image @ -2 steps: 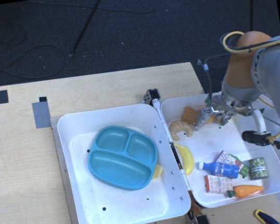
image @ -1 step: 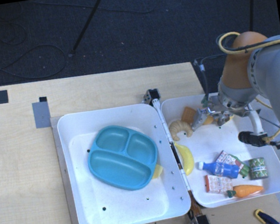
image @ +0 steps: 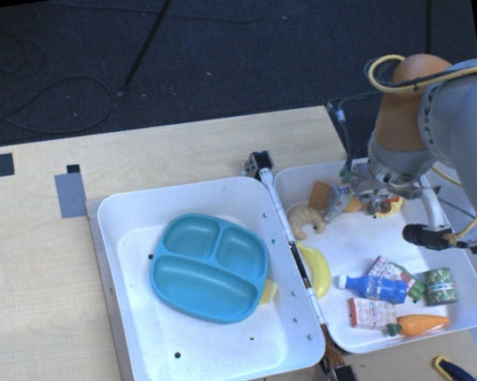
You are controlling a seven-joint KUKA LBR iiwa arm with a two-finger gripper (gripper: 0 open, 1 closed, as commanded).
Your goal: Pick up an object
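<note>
Glossy blue 3-section plate [image: 209,267] in left bin [image: 136,336], gripper [image: 367,196] over right bin [image: 472,305], grip state unclear

The grey arm [image: 443,121] (orange band above the wrist) reaches down from the right, wrist lowered.

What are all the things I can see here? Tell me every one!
shallow white plastic bins: two, white, side by side on bench
divided plastic plate: one, blue, left bin
toy banana: one, yellow, right bin's left edge
small bottle: one, blue, right bin
toy carrot: one, orange, right bin's front
small can: one, green, right bin's right side
robot arm: one, grey with orange band, over right bin's back
gripper: one, low over right bin's back
</note>
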